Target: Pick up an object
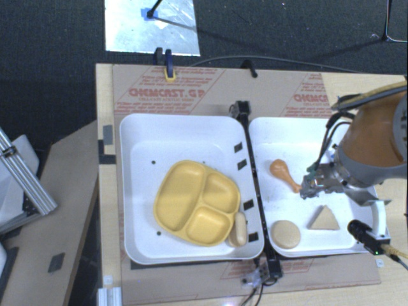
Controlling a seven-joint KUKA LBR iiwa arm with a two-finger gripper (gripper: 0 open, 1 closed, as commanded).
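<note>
Two shallow white bins sit side by side on the table, the left bin (137,171) and the right bin (280,136), parted by a black divider. One yellow tray (194,199) with three compartments lies in the left bin, toward its near right corner. One small beige roll (239,229) rests against the tray's near right edge, touching it.

Three things lie in the right bin. One orange-brown piece with a round head and thin stem (284,173) lies near the bin's middle. One round tan biscuit (285,234) sits by the near left corner. One tan wedge (324,219) lies beside the biscuit, toward the near edge, apart from it.

One claw (317,185) hangs over the right bin, just beside the stem's end and above the wedge. Whether it is wide or narrow cannot be told, and nothing shows between it.
</note>
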